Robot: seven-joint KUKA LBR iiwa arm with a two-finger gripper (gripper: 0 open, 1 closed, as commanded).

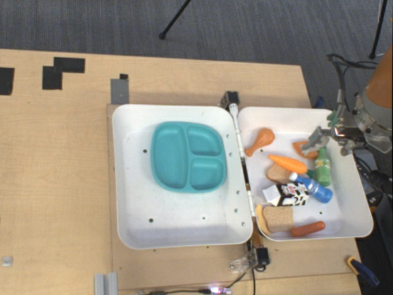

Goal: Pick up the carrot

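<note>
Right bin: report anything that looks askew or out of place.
Nothing is spilled or damaged. The right bin holds a loose jumble: the carrot lies slanted against a green bottle and a blue bottle. The teal tray sits alone in the left bin.

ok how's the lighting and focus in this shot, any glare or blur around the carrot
Camera view: even, soft light with only faint shadows; the white right bin is bright but not blown out; the carrot is fairly sharp and glare-free; the gripper at the frame's right looks a little soft.
</note>
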